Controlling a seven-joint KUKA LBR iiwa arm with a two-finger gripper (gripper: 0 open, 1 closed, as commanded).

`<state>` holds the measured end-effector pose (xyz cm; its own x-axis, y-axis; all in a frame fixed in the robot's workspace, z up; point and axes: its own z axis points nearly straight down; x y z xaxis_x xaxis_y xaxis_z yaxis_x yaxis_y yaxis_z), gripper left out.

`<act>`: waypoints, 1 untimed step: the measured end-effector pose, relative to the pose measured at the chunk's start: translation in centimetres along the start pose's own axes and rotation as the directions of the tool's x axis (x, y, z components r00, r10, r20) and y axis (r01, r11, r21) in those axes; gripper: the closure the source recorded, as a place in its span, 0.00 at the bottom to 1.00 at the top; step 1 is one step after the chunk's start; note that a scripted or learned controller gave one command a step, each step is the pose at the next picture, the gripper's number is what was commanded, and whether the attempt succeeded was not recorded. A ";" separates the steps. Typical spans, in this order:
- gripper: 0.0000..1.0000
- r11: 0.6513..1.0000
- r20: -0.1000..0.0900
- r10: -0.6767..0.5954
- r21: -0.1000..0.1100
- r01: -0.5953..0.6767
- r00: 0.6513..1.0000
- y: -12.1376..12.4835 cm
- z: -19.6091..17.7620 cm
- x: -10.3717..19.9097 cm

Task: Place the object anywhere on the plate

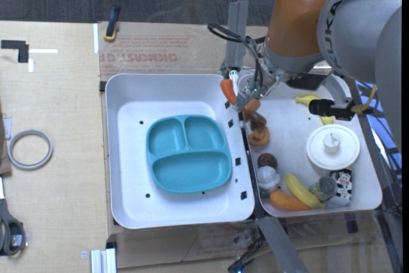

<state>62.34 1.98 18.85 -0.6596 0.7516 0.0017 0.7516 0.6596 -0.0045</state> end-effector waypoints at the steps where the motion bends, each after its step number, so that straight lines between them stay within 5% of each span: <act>1: 1.00 1.000 0.001 0.010 0.000 -0.010 1.000 1.3 0.0 9.1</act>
<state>57.34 9.68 18.91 -0.6517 0.7585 0.0010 0.7584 0.6517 -0.0042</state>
